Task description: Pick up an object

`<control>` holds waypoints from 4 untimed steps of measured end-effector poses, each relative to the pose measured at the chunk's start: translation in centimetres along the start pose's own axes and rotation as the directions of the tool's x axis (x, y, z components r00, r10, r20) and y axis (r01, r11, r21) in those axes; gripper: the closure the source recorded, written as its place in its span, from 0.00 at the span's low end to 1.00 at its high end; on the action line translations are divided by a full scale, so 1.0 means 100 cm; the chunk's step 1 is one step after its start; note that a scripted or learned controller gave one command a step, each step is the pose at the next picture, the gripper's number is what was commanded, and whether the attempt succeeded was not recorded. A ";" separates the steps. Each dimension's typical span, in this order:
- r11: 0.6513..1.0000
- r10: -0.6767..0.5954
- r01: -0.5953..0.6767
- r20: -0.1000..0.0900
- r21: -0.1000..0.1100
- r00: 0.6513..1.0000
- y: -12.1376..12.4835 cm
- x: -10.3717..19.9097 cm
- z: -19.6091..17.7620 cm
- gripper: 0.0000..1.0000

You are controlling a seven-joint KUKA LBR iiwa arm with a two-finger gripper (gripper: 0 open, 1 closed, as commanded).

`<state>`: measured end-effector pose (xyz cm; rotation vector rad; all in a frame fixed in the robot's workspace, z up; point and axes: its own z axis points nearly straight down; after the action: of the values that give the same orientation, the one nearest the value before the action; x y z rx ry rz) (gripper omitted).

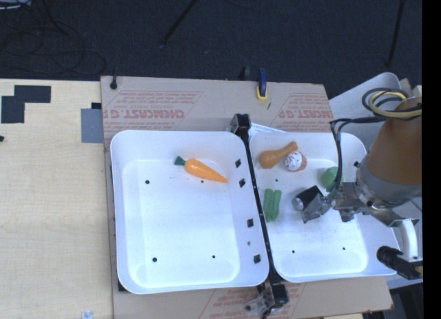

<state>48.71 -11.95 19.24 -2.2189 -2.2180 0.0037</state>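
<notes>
An orange carrot with a green top lies in the left bin, near its far side. In the right bin lie a tan drumstick-shaped toy, a small white and brown ball touching it, a green pod-like piece by the divider, and a green object partly hidden behind the arm. My gripper hangs low over the middle of the right bin, just right of the green pod. I see nothing held in it.
A black divider rail runs between the two bins. Cardboard lies under both bins. The arm's orange band and grey wrist cover the right bin's right side. A blue and yellow clamp sits at the cardboard's far edge.
</notes>
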 end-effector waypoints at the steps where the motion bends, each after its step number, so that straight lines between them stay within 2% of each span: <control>1: 1.000 -0.004 0.004 0.000 0.003 1.000 0.054 -0.009 0.096 0.00; 2: 1.000 0.004 -0.004 0.000 0.000 1.000 0.053 -0.011 0.081 1.00; 3: 1.000 -0.003 0.003 0.003 -0.019 1.000 0.076 0.005 -0.062 1.00; 4: 1.000 0.007 -0.007 0.004 -0.003 1.000 0.033 -0.069 -0.076 1.00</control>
<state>52.03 -18.87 26.78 -2.2298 -2.2144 0.0048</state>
